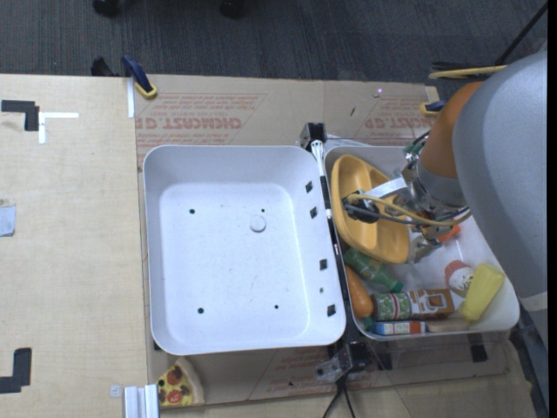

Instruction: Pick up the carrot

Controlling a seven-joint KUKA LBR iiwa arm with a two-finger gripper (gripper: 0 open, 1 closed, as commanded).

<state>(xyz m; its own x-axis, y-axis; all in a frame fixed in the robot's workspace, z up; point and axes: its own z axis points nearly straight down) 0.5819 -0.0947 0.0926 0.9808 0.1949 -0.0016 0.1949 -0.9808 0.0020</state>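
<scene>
Look at the cardboard sheet (218, 116) under the bins, in the upper middle of the frame: you find red printing there, upside down and mirrored from this camera, so you cannot read it with any confidence. A second patch of the same red print sits further right, near the top right of the frame, equally unreadable. At the lower right, the carton (413, 305) lying in the right bin (509, 313) carries a colourful label, but its lettering is too small for you to make out. No other text or numbers are legible.
</scene>
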